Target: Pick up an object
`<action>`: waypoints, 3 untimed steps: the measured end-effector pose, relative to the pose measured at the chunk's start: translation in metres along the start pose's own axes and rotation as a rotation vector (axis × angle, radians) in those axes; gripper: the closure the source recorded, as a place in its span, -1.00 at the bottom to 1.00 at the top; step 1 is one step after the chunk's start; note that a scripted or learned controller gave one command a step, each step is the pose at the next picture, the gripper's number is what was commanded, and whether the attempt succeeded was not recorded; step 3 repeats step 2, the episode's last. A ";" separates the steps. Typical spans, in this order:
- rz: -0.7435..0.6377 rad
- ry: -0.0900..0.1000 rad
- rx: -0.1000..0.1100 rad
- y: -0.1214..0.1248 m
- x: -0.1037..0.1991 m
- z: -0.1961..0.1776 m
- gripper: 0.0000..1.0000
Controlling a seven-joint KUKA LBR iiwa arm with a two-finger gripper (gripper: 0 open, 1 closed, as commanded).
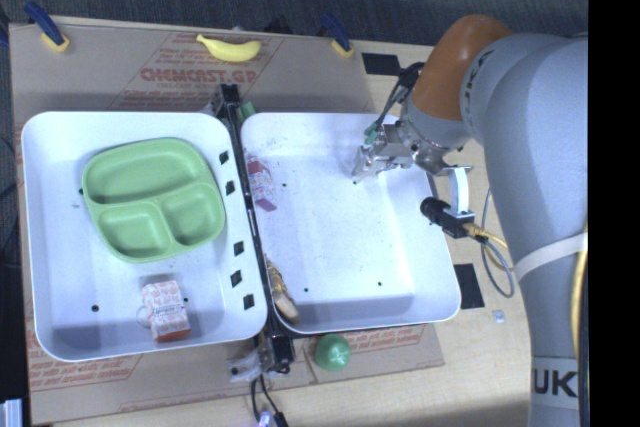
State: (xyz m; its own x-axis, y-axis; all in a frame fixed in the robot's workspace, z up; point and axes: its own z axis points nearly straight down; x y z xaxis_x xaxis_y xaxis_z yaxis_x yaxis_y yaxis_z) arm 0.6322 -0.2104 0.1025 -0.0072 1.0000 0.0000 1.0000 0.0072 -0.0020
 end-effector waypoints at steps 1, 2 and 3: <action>0.000 0.000 0.000 0.000 0.000 0.000 -1.00; 0.001 0.000 0.001 -0.064 0.000 -0.029 -1.00; 0.001 0.000 0.001 -0.064 0.000 -0.029 -1.00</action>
